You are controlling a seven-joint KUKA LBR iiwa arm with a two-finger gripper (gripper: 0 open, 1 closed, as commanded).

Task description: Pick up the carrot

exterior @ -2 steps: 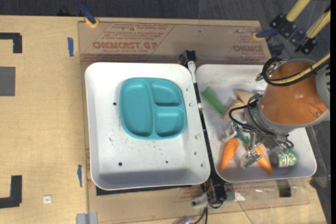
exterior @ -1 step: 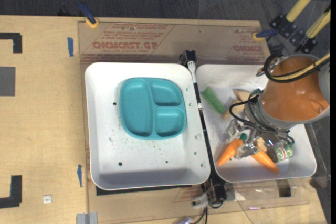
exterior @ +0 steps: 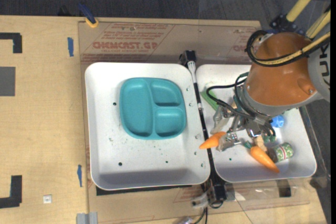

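- The claw [exterior: 227, 138] hangs low in the right bin, near that bin's left wall, just right of the frame's centre line and a little below the middle.
- A small orange carrot [exterior: 212, 141] sits at the claw's left tip, its pointed end aimed left toward the divider between the bins; the claw seems closed on it, with metal fingers touching its right end.
- A second carrot [exterior: 263, 158] lies flat on the right bin's floor, lower right of the claw and apart from it, tilted with its tip pointing toward the lower right.
- Just right of that second carrot rests a small round green and white object [exterior: 284, 151], too blurred to name.
- A small blue item [exterior: 277, 122] shows just under the arm's edge, above the round object.
- The arm's orange band [exterior: 275, 71] fills the upper right of the frame, covering much of the right bin [exterior: 302, 169].
- The left bin [exterior: 105, 165] occupies the centre of the frame and holds a teal divided plate [exterior: 152, 107] with three compartments.
- Both bins stand on a cardboard sheet on the pale wooden desk [exterior: 37, 123].
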